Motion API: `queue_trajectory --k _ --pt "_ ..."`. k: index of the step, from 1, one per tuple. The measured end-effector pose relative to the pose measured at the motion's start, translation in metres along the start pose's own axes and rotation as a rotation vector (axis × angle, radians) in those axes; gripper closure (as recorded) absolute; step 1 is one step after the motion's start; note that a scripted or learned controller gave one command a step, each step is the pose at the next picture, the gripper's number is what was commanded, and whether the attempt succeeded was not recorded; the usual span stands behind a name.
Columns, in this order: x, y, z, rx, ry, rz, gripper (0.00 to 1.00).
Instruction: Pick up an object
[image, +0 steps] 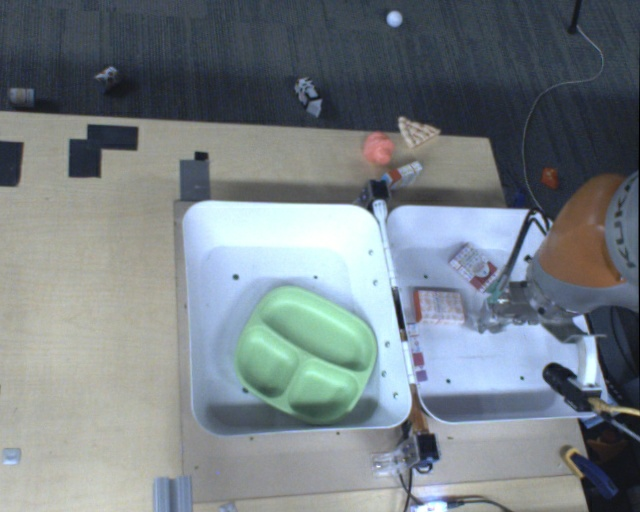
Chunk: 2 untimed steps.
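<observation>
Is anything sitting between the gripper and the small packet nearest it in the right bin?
Nothing visible does. The gripper hangs in the right bin, beside the pink packet, with bare bin floor between them. The other packet lies off that line.

The arm (600, 245) runs off the right edge, only its orange band and grey wrist in frame. The end effector (497, 312) is a blurred grey shape, its fingers indistinct. Print on two small packets (440, 305) in the right bin (500, 395) is unreadable. Scraps on the floor (200, 50) are too small to identify.
</observation>
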<state>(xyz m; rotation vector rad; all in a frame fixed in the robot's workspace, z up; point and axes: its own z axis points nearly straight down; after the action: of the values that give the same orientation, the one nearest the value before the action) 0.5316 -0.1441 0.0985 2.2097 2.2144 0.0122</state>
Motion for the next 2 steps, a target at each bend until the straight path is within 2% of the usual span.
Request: queue_trajectory --k 1,2 --pt "-0.0484 0.0653 -0.0675 0.009 0.002 -0.003 1.00" --pt "-0.0478 0.0648 -0.0667 0.011 0.003 -0.003 0.00"
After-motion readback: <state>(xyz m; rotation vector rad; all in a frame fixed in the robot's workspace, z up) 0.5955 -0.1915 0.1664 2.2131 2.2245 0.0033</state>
